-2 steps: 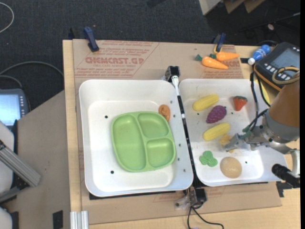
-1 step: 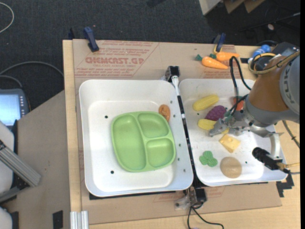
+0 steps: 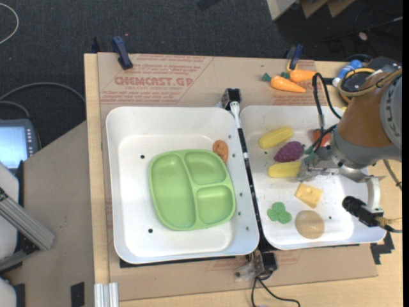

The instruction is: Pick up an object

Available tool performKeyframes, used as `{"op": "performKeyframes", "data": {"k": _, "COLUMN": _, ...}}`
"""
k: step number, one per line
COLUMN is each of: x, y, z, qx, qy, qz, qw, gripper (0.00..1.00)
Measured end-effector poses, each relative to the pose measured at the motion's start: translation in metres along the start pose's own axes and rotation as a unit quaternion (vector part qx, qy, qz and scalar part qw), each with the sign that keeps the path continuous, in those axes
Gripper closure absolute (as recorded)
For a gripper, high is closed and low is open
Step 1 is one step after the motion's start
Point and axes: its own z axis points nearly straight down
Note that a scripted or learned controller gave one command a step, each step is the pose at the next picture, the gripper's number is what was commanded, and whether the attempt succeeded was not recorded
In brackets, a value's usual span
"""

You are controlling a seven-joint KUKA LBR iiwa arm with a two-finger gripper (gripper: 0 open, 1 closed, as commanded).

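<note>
The bench (image 3: 160,82) is carrying two white bins side by side. The left bin (image 3: 121,190) is holding a green divided plate (image 3: 190,188) near its middle, and a small orange piece (image 3: 220,149) is lying just off the plate's far right corner, close to the bin's right wall. The arm (image 3: 364,123) is reaching in over the right bin (image 3: 332,235), its orange band sitting above the bin's right side. The gripper (image 3: 312,169) is hanging low near the bin's centre, just beside a yellow cheese wedge (image 3: 308,194) (how far its claw is open, or whether it has hold of anything, I cannot tell). In the right bin, a yellow corn cob (image 3: 275,137) is lying toward the far left corner, with purple grapes (image 3: 289,151) and a second yellow piece (image 3: 284,169) just nearer. A tan round (image 3: 309,224) is resting by the near edge, and a green clover-shaped piece (image 3: 278,213) is lying beside it. A toy carrot (image 3: 287,84) is lying on the bench beyond the right bin.
</note>
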Motion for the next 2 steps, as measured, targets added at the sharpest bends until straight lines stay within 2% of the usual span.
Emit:
{"op": "performKeyframes", "data": {"k": 1, "x": 0.0, "y": 0.0, "z": 0.001, "qx": 0.0, "qy": 0.0, "qz": 0.0, "qw": 1.0, "gripper": 0.0}}
{"op": "performKeyframes", "data": {"k": 2, "x": -0.029, "y": 0.072, "z": 0.011, "qx": 0.001, "qy": 0.0, "qz": -0.001, "qw": 1.0, "gripper": 0.0}}
